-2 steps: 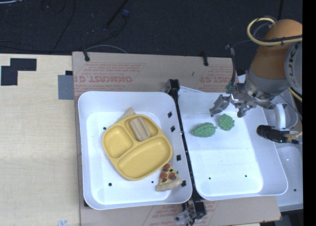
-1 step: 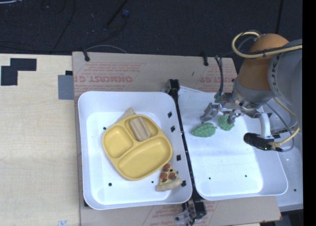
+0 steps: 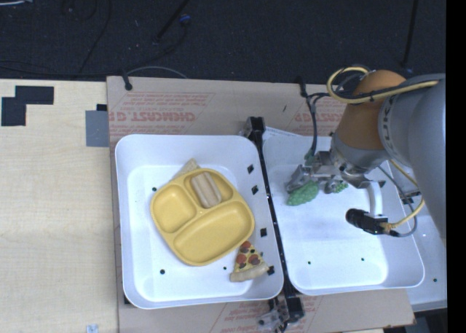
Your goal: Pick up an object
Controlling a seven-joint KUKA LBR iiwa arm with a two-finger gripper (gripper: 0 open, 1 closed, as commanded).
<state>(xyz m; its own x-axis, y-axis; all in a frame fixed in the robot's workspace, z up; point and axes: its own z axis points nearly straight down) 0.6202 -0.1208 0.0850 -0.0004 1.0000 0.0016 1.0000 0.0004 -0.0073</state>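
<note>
The arm reaches into the right bin (image 3: 364, 266) with its tool (image 3: 309, 182) low over the bin floor, right at a small green toy (image 3: 303, 194), which is presumably the thing it means to pick up; the toy lies just under and touching the tool's tip, yet whether it sits between the fingers, and whether those fingers are spread or pressed together, I cannot tell from this slanted view; the toy looks knobbly and soft-edged, like moulded plastic; well away from the tool, across the black divider (image 3: 262, 193), the left bin (image 3: 138, 266) holds a glossy yellow tray (image 3: 207, 233) with three compartments, one bearing a tan hot dog (image 3: 206, 189); beside the tray lies a flat pizza slice (image 3: 249, 262); both bins are smooth white plastic set on a cardboard-covered surface (image 3: 182, 109).
</note>
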